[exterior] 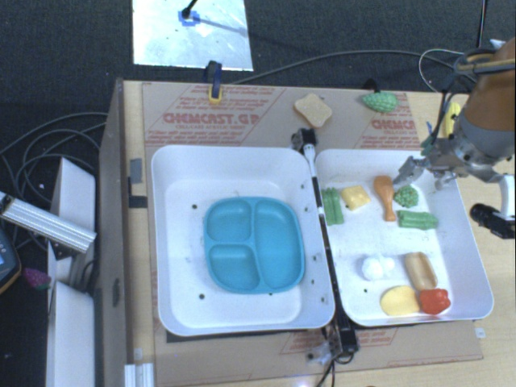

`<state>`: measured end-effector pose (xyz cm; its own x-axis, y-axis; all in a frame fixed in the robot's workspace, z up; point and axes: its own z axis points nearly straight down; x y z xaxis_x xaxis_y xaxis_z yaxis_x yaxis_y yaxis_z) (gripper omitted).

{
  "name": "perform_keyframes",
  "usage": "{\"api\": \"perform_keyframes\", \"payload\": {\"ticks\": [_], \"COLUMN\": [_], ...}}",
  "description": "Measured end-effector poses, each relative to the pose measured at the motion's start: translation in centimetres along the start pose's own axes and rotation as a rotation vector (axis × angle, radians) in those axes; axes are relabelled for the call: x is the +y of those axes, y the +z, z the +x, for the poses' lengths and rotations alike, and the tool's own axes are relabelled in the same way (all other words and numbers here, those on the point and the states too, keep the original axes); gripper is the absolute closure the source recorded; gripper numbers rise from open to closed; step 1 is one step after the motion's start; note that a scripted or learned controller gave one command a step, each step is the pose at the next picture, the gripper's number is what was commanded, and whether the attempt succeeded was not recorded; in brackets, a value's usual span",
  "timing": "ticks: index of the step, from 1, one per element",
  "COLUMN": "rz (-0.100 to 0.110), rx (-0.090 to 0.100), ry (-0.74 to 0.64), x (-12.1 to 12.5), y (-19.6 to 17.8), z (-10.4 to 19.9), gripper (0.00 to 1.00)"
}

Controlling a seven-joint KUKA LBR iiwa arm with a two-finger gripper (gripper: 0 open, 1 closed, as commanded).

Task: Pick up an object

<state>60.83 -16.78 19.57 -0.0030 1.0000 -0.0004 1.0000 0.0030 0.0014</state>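
On my feed, the desk (242, 107) carries two white bins side by side.

Left bin (173, 184), centre of the frame: one blue divided plate (254, 244) lying flat.

Right bin (472, 252), right of the frame:
- green stick (332, 206) just beside the inner wall
- yellow block (355, 197) next to it
- orange carrot-like piece (385, 196), upper middle
- green broccoli-like piece (405, 196), just right of the orange piece
- flat green piece (417, 220) below that
- white lump (376, 267), lower middle
- tan bread roll (419, 269) beside it
- yellow lemon-like piece (400, 301) and red piece (434, 301), touching, at the bin's lower edge

Outside the bins, upper part of the desk: a tan bread slice (313, 110) above the gap between the bins, a green leafy toy (380, 101) to its right, and a yellow-and-blue clamp (214, 83) at the far edge.

The arm (490, 111) comes in at the upper right. I see the pincer (419, 170) over the bin's upper part, just above the green broccoli-like piece; nothing sits between its fingers that I can see, and whether they are spread or closed I cannot tell.
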Motion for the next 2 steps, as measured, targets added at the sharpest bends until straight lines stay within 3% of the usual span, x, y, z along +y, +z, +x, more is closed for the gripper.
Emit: {"api": "perform_keyframes", "payload": {"ticks": [1,2], "rz": [-0.006,-0.008], "rx": [-0.001,-0.001], "ry": [-0.002,-0.001], "x": [2.8,3.5], "y": [9.5,10.5], "z": [-0.6,-3.2], "gripper": [0.00,0.00]}}
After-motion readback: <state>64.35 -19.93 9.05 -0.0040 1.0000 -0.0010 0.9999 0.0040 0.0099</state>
